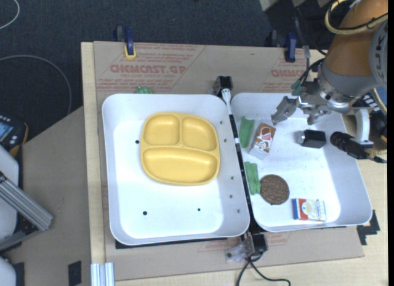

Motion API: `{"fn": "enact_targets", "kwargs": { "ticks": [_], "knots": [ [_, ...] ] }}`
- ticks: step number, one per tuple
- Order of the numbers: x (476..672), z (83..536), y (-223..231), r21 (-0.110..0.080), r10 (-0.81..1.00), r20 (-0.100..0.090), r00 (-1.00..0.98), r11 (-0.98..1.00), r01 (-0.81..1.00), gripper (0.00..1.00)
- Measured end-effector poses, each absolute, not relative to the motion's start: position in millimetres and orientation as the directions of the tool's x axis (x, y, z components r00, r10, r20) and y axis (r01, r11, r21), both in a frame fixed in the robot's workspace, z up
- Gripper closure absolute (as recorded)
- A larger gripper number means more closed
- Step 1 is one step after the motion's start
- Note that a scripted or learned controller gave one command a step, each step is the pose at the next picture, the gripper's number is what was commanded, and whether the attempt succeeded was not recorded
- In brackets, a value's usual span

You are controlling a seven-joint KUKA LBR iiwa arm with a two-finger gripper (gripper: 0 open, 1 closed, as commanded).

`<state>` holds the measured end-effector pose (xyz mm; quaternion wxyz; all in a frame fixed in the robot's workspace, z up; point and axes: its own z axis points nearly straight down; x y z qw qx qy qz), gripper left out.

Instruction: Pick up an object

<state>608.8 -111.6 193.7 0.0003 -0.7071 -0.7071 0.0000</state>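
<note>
My gripper (300,113) hangs over the far part of the right bin (345,183), open, with nothing between its fingers. Just left of and below it lies a small red and white packet (265,138). A small black block (309,138) rests on the bin floor just below the gripper. Near the bin's left wall lie two green pieces, one farther back (247,132) and one nearer (252,178). A brown round disc (274,189) sits beside the nearer green piece. A white box with blue and red print (308,210) lies at the front.
The left bin (123,174) holds a yellow divided plate (180,148). A ridge where the two bins meet runs between them (237,149). The bins stand on a cardboard sheet (98,82) held by clamps at the far edge.
</note>
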Motion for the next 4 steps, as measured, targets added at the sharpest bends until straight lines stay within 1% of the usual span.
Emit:
{"fn": "enact_targets", "kwargs": {
  "ticks": [1, 2, 3, 4],
  "knots": [
    [583.0, 288.4, -46.0, 0.011, 1.0, 0.002, -0.008, 0.008, 1.0, 0.0],
    [563.1, 315.8, 8.4, 0.005, 1.0, 0.002, -0.007, 0.007, 1.0, 0.0],
    [564.1, 324.4, 4.6, 0.006, 1.0, -0.001, -0.002, 0.002, 1.0, 1.0],
    [523.2, 443.3, 21.3, 0.016, 1.0, 0.002, -0.004, 0.004, 1.0, 1.0]
  ]
}}
